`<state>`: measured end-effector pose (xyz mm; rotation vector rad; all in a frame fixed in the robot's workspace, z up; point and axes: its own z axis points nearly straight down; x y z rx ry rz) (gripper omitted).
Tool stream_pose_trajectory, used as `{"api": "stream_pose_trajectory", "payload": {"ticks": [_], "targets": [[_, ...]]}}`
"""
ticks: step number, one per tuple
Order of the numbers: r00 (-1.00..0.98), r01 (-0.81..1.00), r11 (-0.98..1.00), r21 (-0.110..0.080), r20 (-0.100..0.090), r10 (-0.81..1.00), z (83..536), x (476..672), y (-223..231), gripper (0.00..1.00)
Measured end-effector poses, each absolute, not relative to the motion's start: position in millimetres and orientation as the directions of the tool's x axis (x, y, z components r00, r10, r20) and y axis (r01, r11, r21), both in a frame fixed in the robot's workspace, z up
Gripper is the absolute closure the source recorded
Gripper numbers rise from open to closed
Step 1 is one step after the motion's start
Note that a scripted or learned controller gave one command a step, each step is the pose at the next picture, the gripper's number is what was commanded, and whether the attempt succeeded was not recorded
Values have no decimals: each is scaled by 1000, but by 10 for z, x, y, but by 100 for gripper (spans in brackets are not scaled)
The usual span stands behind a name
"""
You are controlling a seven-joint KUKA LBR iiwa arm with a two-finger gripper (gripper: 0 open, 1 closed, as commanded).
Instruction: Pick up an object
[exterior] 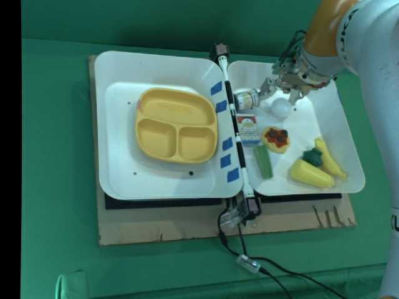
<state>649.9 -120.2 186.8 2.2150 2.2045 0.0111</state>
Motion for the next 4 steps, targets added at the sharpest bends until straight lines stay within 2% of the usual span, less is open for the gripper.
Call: {"api": "stream_pose_trajectory", "payload": {"ticks": [1,2,3,4], "targets": [[11,1000,-11,20,-13,1000,1883,5706,-1018,0],[6,1000,-6,20,-7,1000,1875,6057,-1398,0],[6,1000,-6,22,-9,1000,1881,5679,-1372,0],[8,1000,-8,27,-11,1000,1887,5241,-1050,0]]}}
